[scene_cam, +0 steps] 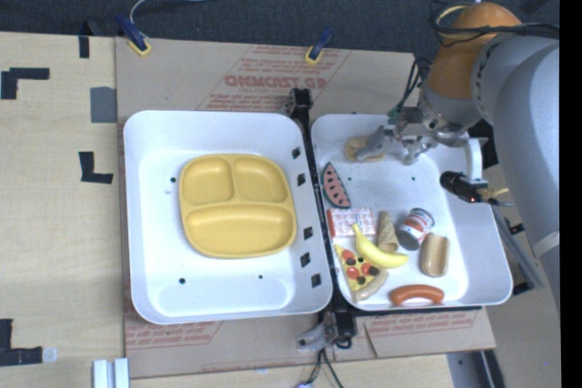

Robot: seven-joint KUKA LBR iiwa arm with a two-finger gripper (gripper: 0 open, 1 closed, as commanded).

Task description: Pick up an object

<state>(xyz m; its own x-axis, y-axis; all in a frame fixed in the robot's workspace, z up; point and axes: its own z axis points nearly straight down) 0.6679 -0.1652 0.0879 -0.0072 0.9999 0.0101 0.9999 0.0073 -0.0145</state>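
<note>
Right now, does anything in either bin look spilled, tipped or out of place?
Nothing stands out. The yellow divided plate lies flat in the left bin. The toy food, including the watermelon slice, banana and sausage, is crowded into the right bin but stays inside it. The end effector hangs over that bin's far edge.

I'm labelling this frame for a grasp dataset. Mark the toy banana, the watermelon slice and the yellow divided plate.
toy banana [377,252], camera view, middle of its curved body.
watermelon slice [336,186], camera view, red flesh at its centre.
yellow divided plate [238,228], camera view, floor of its large lower compartment.
</note>
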